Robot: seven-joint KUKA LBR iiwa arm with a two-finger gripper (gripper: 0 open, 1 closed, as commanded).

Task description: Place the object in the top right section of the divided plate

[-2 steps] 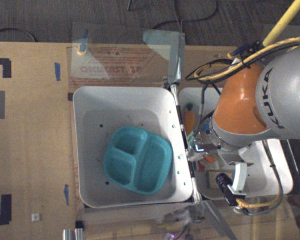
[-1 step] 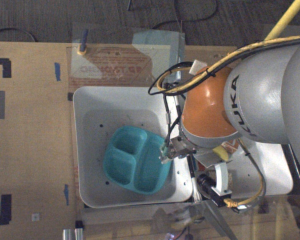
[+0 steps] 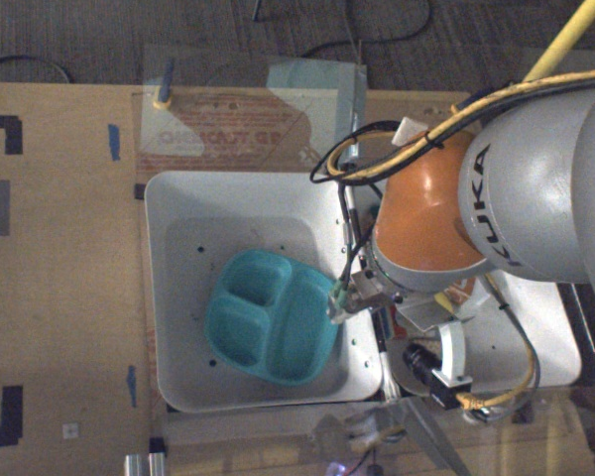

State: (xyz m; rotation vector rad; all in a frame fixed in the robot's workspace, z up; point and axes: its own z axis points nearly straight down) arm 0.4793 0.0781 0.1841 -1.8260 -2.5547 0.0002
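While the gripper [image 3: 339, 300] hangs at the teal divided plate's [image 3: 273, 315] right edge in the left bin [image 3: 178, 206], whether its grip is spread I cannot tell, perhaps carrying a small pale object [image 3: 334, 310], so a slow centred lowering suits.

Teal divided plate [image 3: 271, 315] lies in left white bin [image 3: 178, 206].
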